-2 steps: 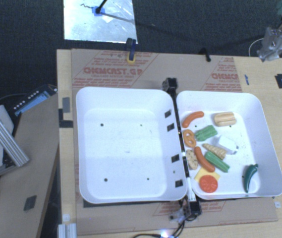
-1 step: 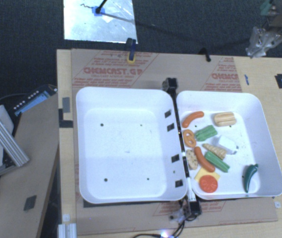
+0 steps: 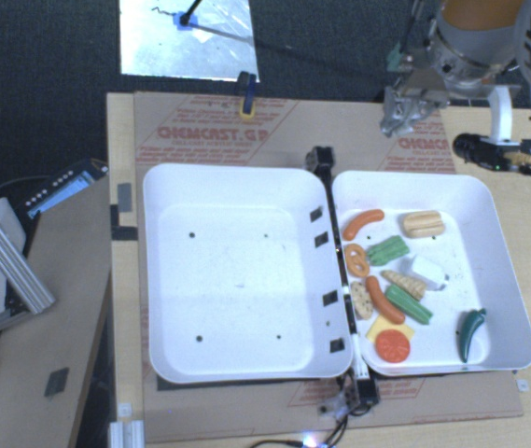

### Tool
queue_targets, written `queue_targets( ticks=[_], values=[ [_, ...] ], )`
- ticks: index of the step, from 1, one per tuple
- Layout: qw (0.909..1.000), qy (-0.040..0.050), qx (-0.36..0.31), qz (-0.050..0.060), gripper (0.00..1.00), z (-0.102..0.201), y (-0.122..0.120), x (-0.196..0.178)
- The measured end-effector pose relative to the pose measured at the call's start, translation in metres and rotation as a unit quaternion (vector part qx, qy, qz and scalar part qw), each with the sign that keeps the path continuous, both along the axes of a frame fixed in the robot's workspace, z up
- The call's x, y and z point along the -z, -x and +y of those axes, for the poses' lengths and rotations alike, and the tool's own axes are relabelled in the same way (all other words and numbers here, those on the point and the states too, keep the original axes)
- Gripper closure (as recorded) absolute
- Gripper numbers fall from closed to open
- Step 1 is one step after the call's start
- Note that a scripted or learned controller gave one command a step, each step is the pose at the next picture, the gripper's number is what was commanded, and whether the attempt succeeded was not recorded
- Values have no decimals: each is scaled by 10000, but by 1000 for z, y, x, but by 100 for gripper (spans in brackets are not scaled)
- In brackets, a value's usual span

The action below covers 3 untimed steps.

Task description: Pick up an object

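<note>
Above the table's (image 3: pixel 246 124) far edge the end effector (image 3: pixel 401 119) hangs with nothing between its narrowly parted fingers, while the right bin (image 3: pixel 512 278) holds a sausage (image 3: pixel 364 222), bread roll (image 3: pixel 422 223), pretzel (image 3: pixel 356 260) and tomato (image 3: pixel 394 345).

We see a shiny metal sheet (image 3: pixel 188 24) beyond the bench's far edge; a yellow-and-blue clamp (image 3: pixel 245 96) sits on that edge. A black keypad device (image 3: pixel 60 187) lies off the bench's left edge.

Cardboard sheet (image 3: pixel 211 131) — red "CHEMCAST GP" (mirrored, faint).
</note>
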<state>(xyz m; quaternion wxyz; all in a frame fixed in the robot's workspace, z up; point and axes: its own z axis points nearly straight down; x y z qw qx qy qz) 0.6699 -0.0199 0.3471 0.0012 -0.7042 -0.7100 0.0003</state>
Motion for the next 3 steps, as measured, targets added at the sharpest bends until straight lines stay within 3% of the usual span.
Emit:
queue_targets(
  ticks=[1, 2, 3],
  values=[
    [10000, 5, 9, -72, 100, 17, 1, -125],
    [10000, 0, -1, 24, 100, 79, 2, 22],
    [10000, -9, 0, -77, 100, 105, 34, -110]
  ],
)
